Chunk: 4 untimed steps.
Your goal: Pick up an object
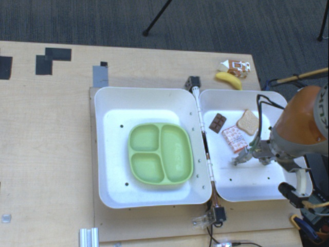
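Left bin point(110, 138): green divided plate point(160, 154), centred. Right bin point(247, 189): gripper point(241, 160) low over floor, jaw spread cannot be told. Red-and-white packet point(235, 138) just above-left of fingertips, apart. Toast slice point(248, 121) beyond it; brown chocolate square point(218, 122) to its left.

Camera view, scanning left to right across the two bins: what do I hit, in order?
Green divided plate in the left bin → chocolate piece → red-and-white packet → toast slice → orange-banded arm.
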Available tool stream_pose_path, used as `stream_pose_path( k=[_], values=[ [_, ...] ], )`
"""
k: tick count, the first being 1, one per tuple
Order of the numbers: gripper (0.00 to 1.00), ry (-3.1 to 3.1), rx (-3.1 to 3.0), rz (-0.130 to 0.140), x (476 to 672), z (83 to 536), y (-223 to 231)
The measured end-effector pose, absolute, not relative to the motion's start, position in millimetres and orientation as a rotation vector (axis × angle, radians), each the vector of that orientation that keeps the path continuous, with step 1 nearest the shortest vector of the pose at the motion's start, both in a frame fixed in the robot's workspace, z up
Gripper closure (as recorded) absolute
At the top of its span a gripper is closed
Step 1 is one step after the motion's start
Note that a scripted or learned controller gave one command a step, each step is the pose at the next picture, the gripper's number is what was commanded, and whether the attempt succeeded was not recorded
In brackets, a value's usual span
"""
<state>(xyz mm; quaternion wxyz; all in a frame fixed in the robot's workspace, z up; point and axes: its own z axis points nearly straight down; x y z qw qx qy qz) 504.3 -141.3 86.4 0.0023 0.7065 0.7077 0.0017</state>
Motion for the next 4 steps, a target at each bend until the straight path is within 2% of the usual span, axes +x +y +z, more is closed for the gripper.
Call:
stream_pose_path(
  k=[1,2,3,4],
  values=[
    [1.0,2.218,2.212,0.011,506.5,98,-141],
    [0.0,2.219,2.212,0.011,506.4,98,-141],
    [1.0,2.22,2.208,0.014,507.9,108,-141],
    [0.0,2.22,2.208,0.014,507.8,108,-141]
  ],
)
